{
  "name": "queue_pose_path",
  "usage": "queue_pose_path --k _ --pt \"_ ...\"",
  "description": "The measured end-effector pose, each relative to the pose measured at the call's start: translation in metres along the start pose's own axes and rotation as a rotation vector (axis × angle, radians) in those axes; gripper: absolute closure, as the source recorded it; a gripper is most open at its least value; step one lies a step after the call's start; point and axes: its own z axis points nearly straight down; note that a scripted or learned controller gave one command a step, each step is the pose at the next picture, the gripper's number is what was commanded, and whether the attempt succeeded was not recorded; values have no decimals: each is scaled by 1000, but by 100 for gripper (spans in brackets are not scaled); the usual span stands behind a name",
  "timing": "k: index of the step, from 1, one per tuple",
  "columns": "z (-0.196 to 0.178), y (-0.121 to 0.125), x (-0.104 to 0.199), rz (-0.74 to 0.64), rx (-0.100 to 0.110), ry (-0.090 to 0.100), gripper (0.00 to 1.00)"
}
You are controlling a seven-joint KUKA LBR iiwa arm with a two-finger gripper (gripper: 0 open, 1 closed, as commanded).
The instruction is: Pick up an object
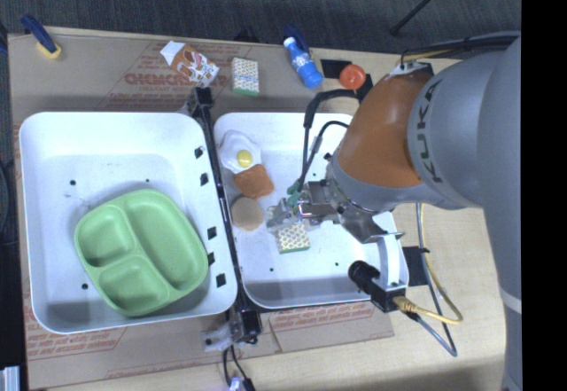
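My gripper point(290, 212) is low in the right bin point(306, 287), near its middle. Directly under and just below its tip lies a small pale green-patterned packet point(293, 240). To the left of the gripper sit a round beige bun point(247, 215), an orange-brown toast-like piece point(253, 181) and a toy fried egg point(239, 152) with a yellow yolk, lined up along the bin's left side. Whether anything is between the fingers is hidden by the wrist.
A green divided plate point(137, 252) lies in the left bin point(53, 150). Behind the bins on the bench are a blue bottle point(302, 62), an orange cap point(353, 76), a small green box point(245, 76) and a snack wrapper point(189, 64).
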Motion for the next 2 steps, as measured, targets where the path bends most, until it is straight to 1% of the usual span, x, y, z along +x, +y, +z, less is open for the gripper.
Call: queue_pose_path --k 1,2 --pt "-10 1 0 -6 -1 0 100" --pt "-6 0 38 -1 3 1 100"
